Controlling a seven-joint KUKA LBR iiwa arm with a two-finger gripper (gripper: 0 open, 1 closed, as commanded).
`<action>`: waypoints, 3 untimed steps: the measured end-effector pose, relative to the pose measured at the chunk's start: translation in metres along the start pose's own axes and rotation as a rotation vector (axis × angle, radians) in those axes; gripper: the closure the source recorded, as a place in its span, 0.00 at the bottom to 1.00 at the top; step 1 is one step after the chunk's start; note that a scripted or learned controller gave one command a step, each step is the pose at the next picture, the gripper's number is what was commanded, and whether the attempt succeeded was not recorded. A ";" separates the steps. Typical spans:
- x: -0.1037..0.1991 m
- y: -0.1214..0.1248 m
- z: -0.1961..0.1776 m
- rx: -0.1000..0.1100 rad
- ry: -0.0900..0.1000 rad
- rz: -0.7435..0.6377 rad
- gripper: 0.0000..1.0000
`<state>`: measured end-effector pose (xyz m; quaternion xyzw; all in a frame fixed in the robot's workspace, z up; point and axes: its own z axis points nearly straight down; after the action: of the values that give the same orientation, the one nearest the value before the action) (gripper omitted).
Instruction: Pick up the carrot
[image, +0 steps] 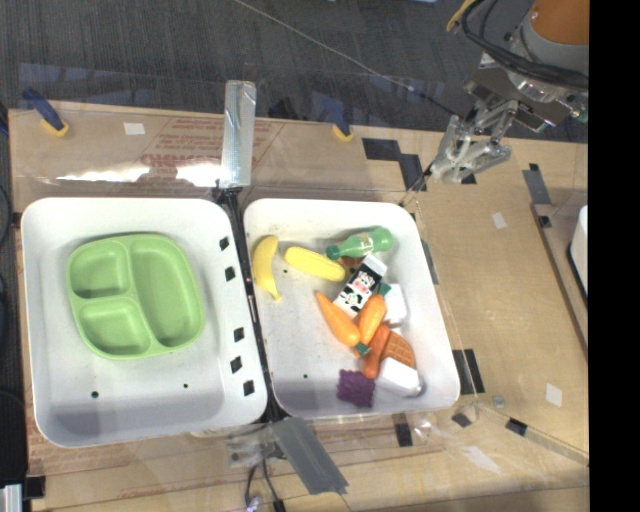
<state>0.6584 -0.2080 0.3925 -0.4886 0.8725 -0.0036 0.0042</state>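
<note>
White plastic: two shallow bins side by side on the bench; we list big to small.
Left bin (40, 330): holds a green divided plate (135, 295) w/ three compartments, nothing in them that we can see.
Right bin (300, 215): holds all the toy food, crowded toward its right half.
Arm: KUKA arm (555, 25) comes in at upper right; gripper (462, 160) hangs over the bench just beyond the right bin's far right corner, outside the bin.
Gripper state: too small and cluttered for us to tell whether it's parted or closed; nothing visibly held.
Key relation: carrot lies down and left of the gripper in the view, i.e. nearer the camera and well inside the bin; we judge the arm must travel toward the bin's middle, then drop.
Carrot (337, 317): orange, tapered, lying flat mid-bin, long axis diagonal from upper left to lower right.
Neighbours: a second orange piece (371, 318) touches its right end, w/ another orange piece (379, 352) below; the milk carton (357, 285) sits just above. Crowding is the risk, we think; the upper-left end looks freest.
Other items: banana (264, 264) at left, corn cob (313, 263), green bottle (363, 243) at back, purple grapes (354, 387) at front.
</note>
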 end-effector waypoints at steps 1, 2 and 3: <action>0.000 -0.001 -0.104 0.002 -0.001 -0.325 1.00; 0.000 0.003 0.105 -0.021 -0.003 -0.704 1.00; 0.000 0.002 0.101 -0.014 -0.002 -0.703 0.00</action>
<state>0.6576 -0.2071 0.2919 -0.7591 0.6510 0.0018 0.0001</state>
